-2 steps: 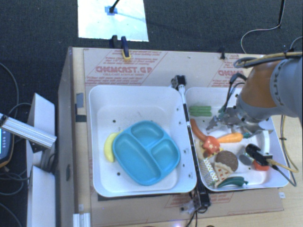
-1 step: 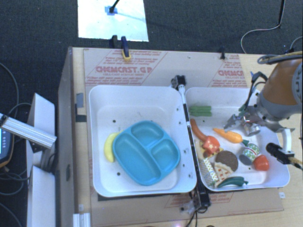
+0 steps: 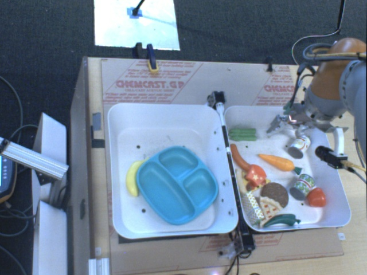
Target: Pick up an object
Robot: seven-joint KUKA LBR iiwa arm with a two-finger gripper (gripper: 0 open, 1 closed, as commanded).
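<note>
Hovering my claw [image 3: 285, 122], jaws spread and gripping nothing, at ten o'clock of the small can [image 3: 297, 146] in the right bin [image 3: 344, 211]. Judging it light, stiff, slippery; I'm favouring its curved sides.

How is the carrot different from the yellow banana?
The carrot is orange with a green tip; the banana is plain yellow. The carrot lies in the right bin out in the open; the banana lies in the left bin, partly hidden under the blue tray. The carrot is straight, the banana curved. Both are toy food.
</note>
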